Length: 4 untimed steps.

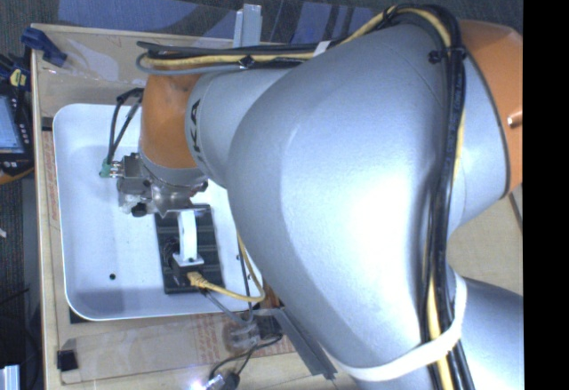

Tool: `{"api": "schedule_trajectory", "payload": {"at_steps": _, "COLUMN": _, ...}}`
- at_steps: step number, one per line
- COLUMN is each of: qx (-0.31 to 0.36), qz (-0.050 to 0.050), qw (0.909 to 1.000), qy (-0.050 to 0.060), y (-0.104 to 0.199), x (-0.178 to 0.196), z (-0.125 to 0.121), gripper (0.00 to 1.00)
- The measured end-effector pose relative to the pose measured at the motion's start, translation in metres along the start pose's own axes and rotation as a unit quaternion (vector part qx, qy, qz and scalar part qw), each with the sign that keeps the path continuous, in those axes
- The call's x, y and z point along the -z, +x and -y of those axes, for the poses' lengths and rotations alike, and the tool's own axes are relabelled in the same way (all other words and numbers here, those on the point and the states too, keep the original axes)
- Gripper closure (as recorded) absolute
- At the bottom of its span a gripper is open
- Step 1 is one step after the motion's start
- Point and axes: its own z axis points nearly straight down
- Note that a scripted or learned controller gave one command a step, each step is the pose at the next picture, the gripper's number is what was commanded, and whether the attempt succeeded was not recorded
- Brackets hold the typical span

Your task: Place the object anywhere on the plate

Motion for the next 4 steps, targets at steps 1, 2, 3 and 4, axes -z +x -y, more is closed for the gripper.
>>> {"api": "schedule_trajectory", "payload": {"at_steps": 1, "qx": 0.233, "qz": 0.0, "qw": 0.9726, "qy": -0.001, "y": -0.031, "x": -0.041, "z": 0.001, "gripper": 1.0}}
{"api": "schedule_trajectory", "payload": {"at_steps": 2, "qx": -0.063, "qz": -0.001, "qw": 0.998, "qy": -0.002, "y": -0.074, "x": 0.075, "z": 0.005, "gripper": 1.0}}
{"api": "schedule_trajectory", "payload": {"at_steps": 3, "qx": -0.427, "qz": -0.001, "qw": 0.9042, "qy": 0.002, "y": -0.024, "x": -0.032, "z": -0.004, "gripper": 1.0}}
{"api": "schedule_trajectory", "payload": {"at_steps": 4, "qx": -0.44, "qz": -0.003, "qw": 0.898, "qy": 0.0, "y": -0.099, "x": 0.134, "z": -0.006, "gripper": 1.0}}
